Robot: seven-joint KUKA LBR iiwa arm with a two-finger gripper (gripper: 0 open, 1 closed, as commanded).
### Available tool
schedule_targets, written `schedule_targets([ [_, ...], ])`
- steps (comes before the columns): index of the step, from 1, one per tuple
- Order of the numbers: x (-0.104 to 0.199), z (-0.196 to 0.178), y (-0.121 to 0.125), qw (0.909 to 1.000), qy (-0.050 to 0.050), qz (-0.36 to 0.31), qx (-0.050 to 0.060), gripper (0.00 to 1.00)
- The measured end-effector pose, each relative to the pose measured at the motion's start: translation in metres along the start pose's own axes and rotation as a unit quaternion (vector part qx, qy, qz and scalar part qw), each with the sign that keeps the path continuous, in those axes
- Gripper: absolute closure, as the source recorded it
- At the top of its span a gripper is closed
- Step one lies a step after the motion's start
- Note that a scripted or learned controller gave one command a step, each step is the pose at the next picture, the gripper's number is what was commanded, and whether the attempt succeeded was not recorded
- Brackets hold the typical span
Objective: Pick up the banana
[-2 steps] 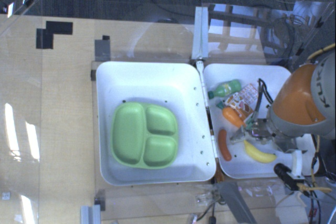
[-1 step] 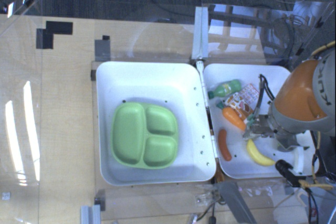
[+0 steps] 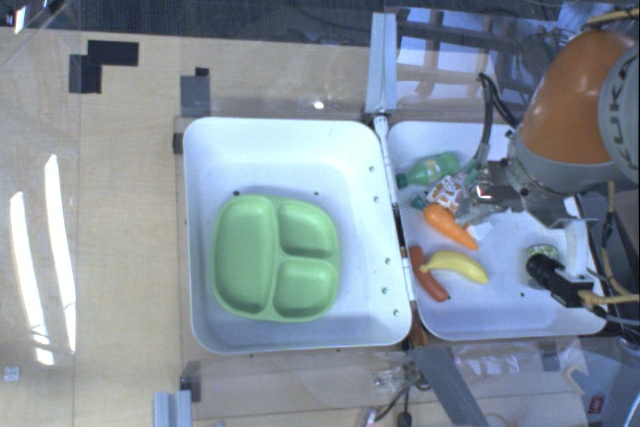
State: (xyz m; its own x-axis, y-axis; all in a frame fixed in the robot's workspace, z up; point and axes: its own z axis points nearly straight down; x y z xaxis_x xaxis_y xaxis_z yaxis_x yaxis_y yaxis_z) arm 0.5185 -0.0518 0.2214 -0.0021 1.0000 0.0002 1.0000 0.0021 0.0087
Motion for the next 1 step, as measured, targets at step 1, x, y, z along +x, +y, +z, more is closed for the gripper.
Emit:
schedule_targets([
  [1, -0.0001, 0.0003, -0.0002, 1.0, 0.0, 0.0, 0.0, 0.0],
])
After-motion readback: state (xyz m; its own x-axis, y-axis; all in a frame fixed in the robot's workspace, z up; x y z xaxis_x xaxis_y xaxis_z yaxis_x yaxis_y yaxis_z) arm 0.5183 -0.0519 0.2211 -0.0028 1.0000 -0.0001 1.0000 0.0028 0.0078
